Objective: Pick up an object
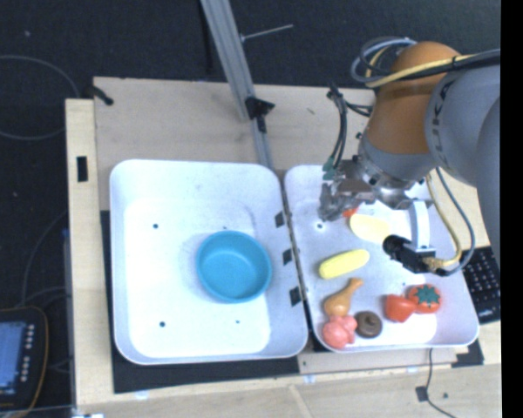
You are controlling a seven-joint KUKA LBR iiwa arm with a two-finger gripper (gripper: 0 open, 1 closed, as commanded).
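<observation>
Gripper (pixel 334 200) low over right bin (pixel 453 336); jaw state impossible to tell.
Just beyond jaws: pale oval toy (pixel 369 226), probably light, smooth, slippery; best pinched across narrow middle.

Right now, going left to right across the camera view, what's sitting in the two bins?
Blue bowl in the left bin → then in the right bin: yellow banana-like piece → brown doughnut → red tomato.
</observation>
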